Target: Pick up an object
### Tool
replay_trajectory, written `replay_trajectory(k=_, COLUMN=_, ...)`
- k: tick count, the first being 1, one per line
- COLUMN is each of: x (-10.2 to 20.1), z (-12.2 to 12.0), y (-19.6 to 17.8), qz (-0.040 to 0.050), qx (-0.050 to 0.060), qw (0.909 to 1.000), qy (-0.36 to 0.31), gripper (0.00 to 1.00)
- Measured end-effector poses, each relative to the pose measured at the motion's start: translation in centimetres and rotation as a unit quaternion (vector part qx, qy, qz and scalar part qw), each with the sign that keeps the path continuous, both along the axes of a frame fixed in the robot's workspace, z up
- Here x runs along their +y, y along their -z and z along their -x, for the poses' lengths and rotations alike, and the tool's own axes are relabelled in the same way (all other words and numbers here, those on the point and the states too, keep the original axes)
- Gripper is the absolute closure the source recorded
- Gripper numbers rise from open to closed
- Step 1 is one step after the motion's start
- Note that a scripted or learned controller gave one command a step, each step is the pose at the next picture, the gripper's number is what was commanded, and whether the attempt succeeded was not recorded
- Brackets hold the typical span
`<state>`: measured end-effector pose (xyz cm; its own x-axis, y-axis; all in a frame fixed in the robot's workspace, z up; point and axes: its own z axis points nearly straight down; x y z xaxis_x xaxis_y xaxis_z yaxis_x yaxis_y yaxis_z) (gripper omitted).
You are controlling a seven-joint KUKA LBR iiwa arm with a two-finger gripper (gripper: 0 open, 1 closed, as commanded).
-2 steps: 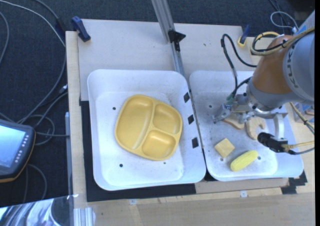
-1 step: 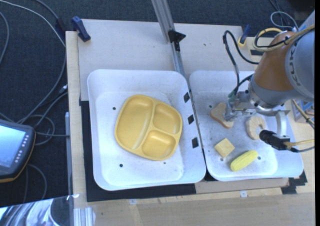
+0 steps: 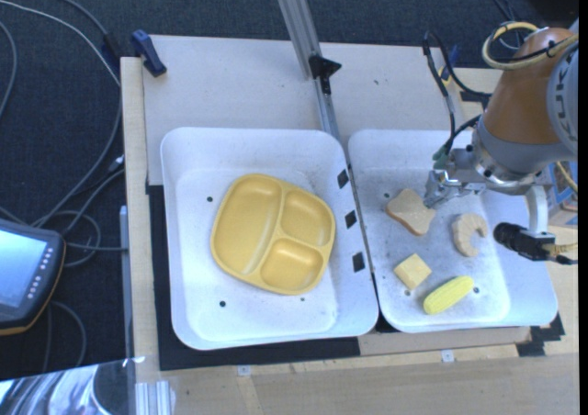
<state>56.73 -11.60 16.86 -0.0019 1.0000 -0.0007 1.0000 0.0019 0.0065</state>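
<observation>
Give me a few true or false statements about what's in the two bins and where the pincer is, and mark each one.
1. The yellow divided tray lies in the left bin. True.
2. The corn cob lies on the yellow divided tray. False: it lies in the right bin, near its front edge.
3. The pincer is over the right bin, close to the bread slice. True.
4. The right bin holds two food items. False: it holds four, the bread slice, the bitten cookie, the cheese cube and the corn cob.
5. The cheese cube lies between the bread slice and the corn cob. True.
</observation>
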Motion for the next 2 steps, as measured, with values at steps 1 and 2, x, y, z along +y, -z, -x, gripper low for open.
replay_trajectory(k=1, x=0.5, z=0.2, y=-6.3, qz=0.0002, qx=-0.001, qw=1.0, qy=0.0, gripper=1.0)
replay_trajectory(k=2, x=0.5, z=0.0, y=-10.2, qz=0.0001, qx=0.0, qw=1.0, qy=0.0, gripper=1.0)
